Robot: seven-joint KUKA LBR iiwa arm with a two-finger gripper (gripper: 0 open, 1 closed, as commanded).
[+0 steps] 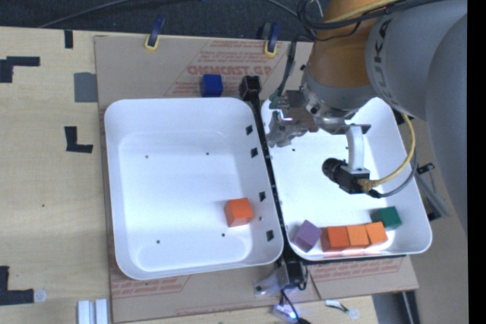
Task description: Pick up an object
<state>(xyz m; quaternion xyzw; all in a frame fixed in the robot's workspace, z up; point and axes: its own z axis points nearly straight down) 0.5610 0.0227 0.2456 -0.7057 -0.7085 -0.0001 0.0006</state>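
Observation:
My gripper hangs over the upper left corner of the right bin, close to the divider between the two bins. No object shows under it or in it. Along the right bin's front wall lie a purple block, three orange blocks in a row and a green block. A single orange cube rests in the left bin, toward its front right.
A blue cube sits on the cardboard behind the left bin, outside it. Blue and yellow clamps hold the cardboard's back edge. The grey arm and its orange band cover the back right of the right bin.

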